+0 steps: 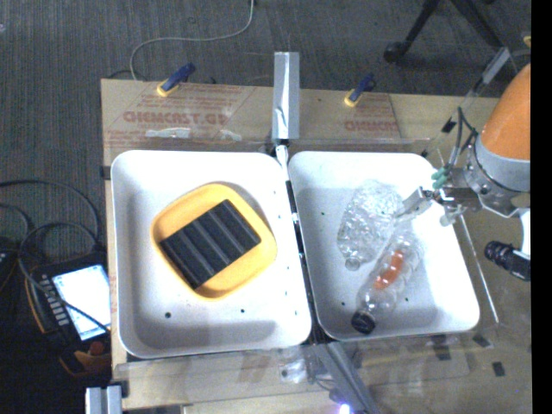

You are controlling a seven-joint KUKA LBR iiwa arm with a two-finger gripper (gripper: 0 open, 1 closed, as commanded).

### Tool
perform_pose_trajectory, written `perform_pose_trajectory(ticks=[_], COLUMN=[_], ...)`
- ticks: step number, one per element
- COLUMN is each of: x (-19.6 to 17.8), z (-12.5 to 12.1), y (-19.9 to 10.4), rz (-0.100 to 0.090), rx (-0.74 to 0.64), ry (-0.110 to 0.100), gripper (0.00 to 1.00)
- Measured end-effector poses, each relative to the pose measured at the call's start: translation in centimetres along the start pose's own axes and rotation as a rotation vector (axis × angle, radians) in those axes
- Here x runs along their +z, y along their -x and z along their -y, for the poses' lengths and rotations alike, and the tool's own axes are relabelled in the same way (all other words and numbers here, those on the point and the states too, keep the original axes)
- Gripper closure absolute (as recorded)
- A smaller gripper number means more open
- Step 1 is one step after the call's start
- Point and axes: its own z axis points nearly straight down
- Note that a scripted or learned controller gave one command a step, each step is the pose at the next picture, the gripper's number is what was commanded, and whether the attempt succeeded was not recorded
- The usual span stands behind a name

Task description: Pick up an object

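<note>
Camera view: gripper point(429, 195) over right bin point(448, 313) near its right rim, above far end of clear bottle point(386, 276). Grasp not confirmed; opening impossible to tell. Bottle lying toward near-right corner, beside crumpled plastic point(362, 216). Yellow tray point(215, 238) in left bin point(129, 317). Lifting left to do.

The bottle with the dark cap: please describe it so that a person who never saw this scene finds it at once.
Look at the right bin of the two white bins. The bottle lies in its lower half, slanted, with its dark cap near the front wall. Unlike the crumpled clear plastic just above it, it has something orange inside.
</note>
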Motion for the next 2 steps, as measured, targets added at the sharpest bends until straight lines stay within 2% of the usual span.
perform_pose_trajectory(ticks=[1,2], x=[10.1,14.1], z=[0.5,-5.2], y=[-1.6,1.0], rz=[0.001,0.002], rx=[-0.189,0.040], ry=[0.002,0.014], gripper=[0.00,0.00])
